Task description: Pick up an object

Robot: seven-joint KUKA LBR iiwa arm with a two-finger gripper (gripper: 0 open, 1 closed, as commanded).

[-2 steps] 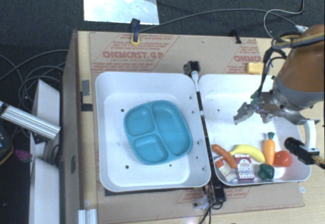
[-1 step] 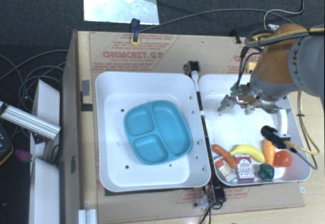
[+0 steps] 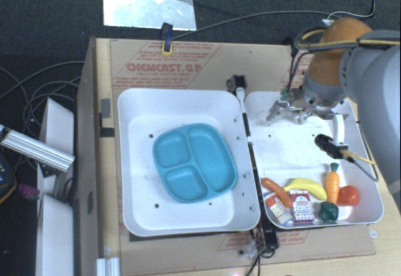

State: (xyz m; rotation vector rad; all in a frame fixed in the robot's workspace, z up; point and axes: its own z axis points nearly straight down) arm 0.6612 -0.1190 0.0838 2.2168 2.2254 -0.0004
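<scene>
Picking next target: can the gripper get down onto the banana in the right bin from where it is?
Probably yes. The gripper hangs over the same bin's bare far end, and the banana lies uncovered on top, though toys crowd its sides.

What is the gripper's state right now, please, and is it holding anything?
Gripper: over the far end of the right bin; whether it is open or closed cannot be told, and nothing is seen held in it.

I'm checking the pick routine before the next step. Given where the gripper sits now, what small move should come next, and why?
Probably carry the gripper toward the near end of the right bin, then lower it. It hangs over that bin's far end, while the banana, carrot and tomato cluster at the near end, so nothing lies under it to grasp.
</scene>
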